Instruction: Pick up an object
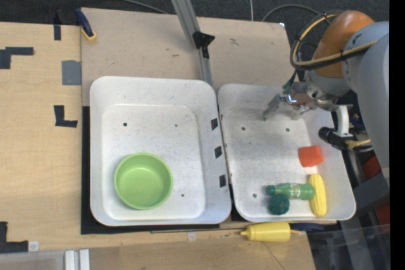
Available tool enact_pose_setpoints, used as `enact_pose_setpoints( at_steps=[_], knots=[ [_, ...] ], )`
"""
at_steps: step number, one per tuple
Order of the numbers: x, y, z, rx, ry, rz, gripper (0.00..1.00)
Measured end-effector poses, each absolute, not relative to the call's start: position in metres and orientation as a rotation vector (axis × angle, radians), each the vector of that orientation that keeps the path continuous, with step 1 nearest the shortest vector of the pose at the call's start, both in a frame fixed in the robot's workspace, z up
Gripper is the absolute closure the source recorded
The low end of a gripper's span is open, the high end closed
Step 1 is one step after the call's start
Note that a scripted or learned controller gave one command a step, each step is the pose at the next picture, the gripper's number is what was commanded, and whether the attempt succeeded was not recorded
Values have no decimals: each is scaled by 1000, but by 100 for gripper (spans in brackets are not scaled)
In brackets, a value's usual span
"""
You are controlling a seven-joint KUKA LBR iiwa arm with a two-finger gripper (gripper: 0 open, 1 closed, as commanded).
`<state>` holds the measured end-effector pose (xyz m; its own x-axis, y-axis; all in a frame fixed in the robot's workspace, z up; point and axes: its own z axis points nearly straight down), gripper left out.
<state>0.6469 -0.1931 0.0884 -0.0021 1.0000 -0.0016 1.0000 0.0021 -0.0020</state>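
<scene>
Starting far from my hand, across in the other bin [101, 98], I see a green bowl [143, 180] sitting upright in the near corner. It is well apart from the hand, with the raised rims of both bins between them, so I judge it a poor target for now.

Moving toward the arm, the bin under my hand [235, 104] holds the likelier picks. They are all gathered at its end nearest the camera, below the hand in my view and clear of it. A green bottle [290, 191] lies on its side there, with a dark green round piece [278, 203] touching its lower edge. Just beside the bottle's end lies a yellow corn-shaped toy [318, 193], and a little nearer the hand sits an orange block [311, 156], apart from the others and so, I think, the easiest to close on.

A yellow object [268, 232] lies outside the bin on the surface [38, 136], beyond that cluster from the hand.

My hand [288, 104] hangs over the far part of this bin, above bare white floor. It holds nothing; the fingers look spread, one tip reaching out toward the other bin. I judge the pick not yet begun: the hand must travel toward the cluster and come down.
</scene>
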Motion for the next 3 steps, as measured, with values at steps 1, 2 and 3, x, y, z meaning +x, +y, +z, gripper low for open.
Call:
enact_pose_setpoints(
  at_steps=[1,2,3],
  knots=[
    [647,-193,99,-2218,-2226,5,100],
    [652,-194,163,-2224,-2227,-4,100],
    [653,-197,216,-2223,-2227,-3,100]
  ],
)
